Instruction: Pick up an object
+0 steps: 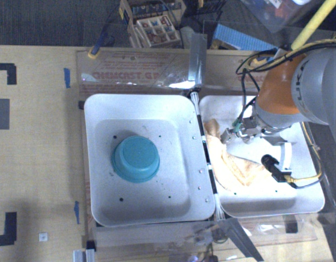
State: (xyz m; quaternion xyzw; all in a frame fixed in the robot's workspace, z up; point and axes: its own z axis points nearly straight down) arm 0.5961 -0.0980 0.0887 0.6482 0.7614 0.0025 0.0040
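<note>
An upturned blue bowl (136, 158) rests in the middle of the left bin (102, 111). The right bin (307, 201) holds a crumpled tan cloth-like thing (237, 167) along its left half, and a small tan piece (211, 127) lies near its upper left corner. My gripper (237, 133) hangs low over the right bin, just above the upper edge of the tan cloth, with the orange wrist band (277, 91) behind it. The arm's body hides the gripper's tips.
A black plug with a yellow cable (272, 167) trails from the wrist across the right bin. A clear plastic bag (135, 72) lies behind the bins. Boxes and clutter stand on the floor at the back. Bare wooden bench (36, 157) stretches to the left.
</note>
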